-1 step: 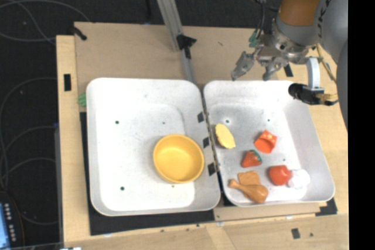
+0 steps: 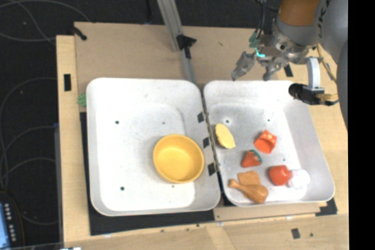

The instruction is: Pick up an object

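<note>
Gripper (image 2: 256, 68) hovers upper right, fingers spread and empty; those small plastic toy foods (image 2: 258, 164) below look light, stiff, slick — pinch across the middle.

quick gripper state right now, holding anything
Gripper: open, jaws spread, holding nothing, above the far edge of the right bin.

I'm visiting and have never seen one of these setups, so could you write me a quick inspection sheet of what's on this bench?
Surface: wooden bench bearing left bin and right bin.
Job's things: yellow bowl in left bin; yellow piece, strawberry, two red items, drumstick in right bin.
Clutter: nothing seen.
Grippers: claw open, holding nothing, above right bin's far edge.
Cables: loose wires on dark floor at left.
Surroundings: metal post behind bins.
</note>
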### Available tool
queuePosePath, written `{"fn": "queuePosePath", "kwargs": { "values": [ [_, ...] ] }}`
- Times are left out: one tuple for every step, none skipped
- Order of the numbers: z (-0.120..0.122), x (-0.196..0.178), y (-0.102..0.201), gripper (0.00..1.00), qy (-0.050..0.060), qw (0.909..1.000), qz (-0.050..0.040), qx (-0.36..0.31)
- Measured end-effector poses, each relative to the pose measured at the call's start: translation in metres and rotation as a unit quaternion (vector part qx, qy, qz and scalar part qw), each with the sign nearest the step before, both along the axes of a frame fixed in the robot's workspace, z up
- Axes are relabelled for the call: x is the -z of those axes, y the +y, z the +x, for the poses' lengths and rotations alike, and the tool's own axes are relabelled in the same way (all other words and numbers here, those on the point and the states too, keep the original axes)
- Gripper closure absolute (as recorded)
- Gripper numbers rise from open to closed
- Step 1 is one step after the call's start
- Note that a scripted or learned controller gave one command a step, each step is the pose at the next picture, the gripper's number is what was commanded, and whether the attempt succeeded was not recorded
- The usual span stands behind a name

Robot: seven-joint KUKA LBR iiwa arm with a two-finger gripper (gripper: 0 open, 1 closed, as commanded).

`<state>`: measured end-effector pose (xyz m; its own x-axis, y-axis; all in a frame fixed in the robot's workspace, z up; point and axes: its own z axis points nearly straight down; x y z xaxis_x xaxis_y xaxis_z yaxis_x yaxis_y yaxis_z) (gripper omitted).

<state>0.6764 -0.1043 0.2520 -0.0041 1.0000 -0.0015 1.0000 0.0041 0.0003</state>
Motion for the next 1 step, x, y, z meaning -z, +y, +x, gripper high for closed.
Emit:
{"fn": "queuePosePath", "kwargs": {
  "values": [
    [-0.0061,0.0617,0.0007,0.0,0.003,1.0,-0.0009,0.002]
  ]
}}
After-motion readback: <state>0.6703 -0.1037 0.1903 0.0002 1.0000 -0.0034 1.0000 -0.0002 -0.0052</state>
